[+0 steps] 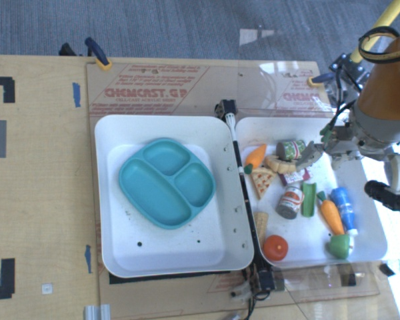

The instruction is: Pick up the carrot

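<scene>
The carrot (332,217) lies in the right bin (372,242), toward its right side, slanting with its orange body uppermost and its green top (339,247) at the lower end near the bin's front corner. A blue bottle (344,209) lies just beside it on the right, and a green stick-shaped toy (309,199) on its left, next to a small can (290,202). A second orange toy with a green tip (255,157), possibly another carrot, rests by the divider between the bins, near a pizza slice (261,181); a tomato (276,247) sits at the front.

The gripper (313,153) is low at the back of the right bin, beside a tin (291,149), well apart from the carrot by the blue bottle. I cannot tell whether the jaws are open or closed; nothing is visibly between them. The left bin (120,245) carries a teal divided plate (166,182).

By this look, the task is not yet done: both orange toys lie on the bin floor, ungrasped. Reaching, closing on the carrot and lifting all remain.
</scene>
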Robot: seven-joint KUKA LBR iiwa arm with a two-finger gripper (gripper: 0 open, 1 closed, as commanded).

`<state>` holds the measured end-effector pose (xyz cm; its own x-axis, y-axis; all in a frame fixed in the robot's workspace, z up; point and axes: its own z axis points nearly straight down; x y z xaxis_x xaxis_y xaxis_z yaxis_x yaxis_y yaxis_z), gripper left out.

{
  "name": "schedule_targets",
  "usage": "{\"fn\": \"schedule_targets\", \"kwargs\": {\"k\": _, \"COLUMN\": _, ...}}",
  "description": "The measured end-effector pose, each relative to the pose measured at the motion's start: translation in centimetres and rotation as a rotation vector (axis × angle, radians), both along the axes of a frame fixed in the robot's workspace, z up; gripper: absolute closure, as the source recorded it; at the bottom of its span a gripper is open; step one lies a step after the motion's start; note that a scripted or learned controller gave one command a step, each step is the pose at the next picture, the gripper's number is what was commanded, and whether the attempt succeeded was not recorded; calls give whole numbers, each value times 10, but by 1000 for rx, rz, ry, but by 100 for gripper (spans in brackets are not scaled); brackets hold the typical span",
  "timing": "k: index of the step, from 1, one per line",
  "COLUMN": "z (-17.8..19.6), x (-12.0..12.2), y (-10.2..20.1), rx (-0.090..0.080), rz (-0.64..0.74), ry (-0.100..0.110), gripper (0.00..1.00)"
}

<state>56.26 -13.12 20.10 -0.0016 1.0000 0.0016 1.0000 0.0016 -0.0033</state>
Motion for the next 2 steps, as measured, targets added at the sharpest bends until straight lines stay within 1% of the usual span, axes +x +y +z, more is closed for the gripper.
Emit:
{"fn": "schedule_targets", "kwargs": {"k": 1, "z": -46, "x": -42, "y": -61, "rx": -1, "rz": 174, "ry": 2, "gripper": 0}}
{"fn": "schedule_targets", "kwargs": {"k": 2, "z": -107, "x": -76, "y": -33, "rx": -5, "rz": 217, "ry": -10, "gripper": 0}}
